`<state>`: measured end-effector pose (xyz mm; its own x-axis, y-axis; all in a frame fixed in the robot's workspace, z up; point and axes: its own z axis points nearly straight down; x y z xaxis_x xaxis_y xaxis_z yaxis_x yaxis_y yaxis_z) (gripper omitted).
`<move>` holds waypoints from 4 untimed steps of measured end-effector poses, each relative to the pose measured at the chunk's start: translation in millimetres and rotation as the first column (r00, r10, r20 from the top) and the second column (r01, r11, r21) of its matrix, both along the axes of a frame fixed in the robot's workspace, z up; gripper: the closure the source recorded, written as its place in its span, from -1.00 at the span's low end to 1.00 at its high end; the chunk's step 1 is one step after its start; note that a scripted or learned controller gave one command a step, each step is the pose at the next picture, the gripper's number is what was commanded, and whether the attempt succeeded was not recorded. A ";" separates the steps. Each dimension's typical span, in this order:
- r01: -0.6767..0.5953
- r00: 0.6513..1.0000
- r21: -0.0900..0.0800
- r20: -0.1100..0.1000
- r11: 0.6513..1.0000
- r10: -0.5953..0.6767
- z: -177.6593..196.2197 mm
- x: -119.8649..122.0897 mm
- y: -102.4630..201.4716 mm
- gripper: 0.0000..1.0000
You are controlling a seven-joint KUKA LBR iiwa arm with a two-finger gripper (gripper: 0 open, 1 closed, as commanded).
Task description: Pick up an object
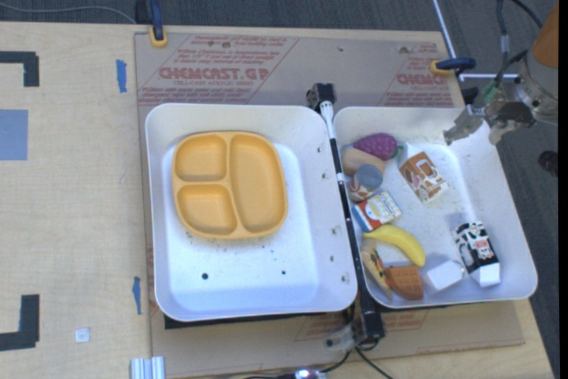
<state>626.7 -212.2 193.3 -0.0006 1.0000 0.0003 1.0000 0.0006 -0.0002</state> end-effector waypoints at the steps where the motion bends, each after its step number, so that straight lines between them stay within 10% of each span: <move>1: -0.001 1.000 -0.002 0.005 1.000 0.001 -90.8 16.0 20.3 -1.00; 2: 0.000 1.000 -0.004 0.005 1.000 0.000 -105.7 7.3 57.5 -1.00; 3: 0.000 1.000 -0.007 0.013 1.000 0.000 -93.0 9.6 56.4 1.00; 4: -0.001 1.000 0.000 0.002 1.000 0.001 24.4 -20.3 132.3 1.00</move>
